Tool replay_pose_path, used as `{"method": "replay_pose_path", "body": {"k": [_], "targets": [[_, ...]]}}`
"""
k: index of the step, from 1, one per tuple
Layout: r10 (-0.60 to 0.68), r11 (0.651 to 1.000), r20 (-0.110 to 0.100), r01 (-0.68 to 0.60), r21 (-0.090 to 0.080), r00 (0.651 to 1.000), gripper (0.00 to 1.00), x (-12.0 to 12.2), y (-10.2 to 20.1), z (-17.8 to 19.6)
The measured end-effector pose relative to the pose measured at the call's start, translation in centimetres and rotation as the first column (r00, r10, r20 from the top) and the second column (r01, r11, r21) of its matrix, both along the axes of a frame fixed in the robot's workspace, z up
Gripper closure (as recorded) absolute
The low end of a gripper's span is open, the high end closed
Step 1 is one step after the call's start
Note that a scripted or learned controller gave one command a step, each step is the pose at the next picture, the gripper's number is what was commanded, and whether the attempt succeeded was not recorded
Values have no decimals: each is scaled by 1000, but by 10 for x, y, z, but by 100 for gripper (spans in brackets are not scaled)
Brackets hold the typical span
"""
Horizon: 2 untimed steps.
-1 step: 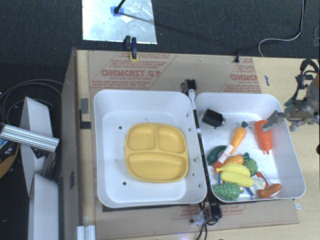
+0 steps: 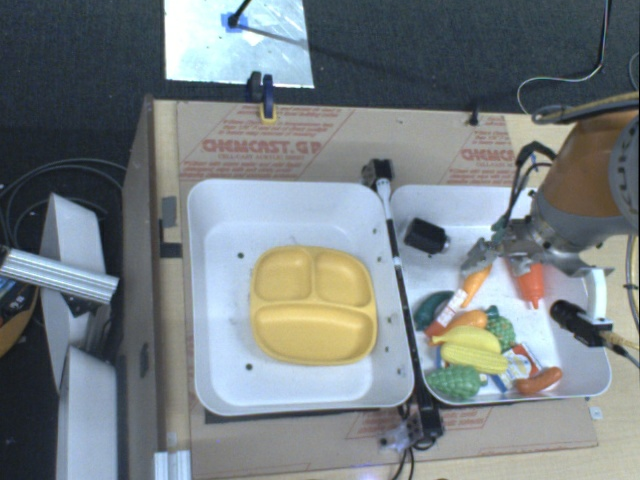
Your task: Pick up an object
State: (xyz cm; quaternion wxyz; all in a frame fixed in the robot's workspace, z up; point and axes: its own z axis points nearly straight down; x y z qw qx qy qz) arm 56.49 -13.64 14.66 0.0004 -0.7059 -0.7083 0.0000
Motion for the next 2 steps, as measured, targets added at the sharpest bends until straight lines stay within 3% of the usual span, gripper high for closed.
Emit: {"method": "replay_pose_path", "body": {"k": [1,2], "targets": [[0,1000,2,0,-1,1000,0,24,12,-63],[1,1000,4,-1,-1,1000,100,25,11,-52]]}}
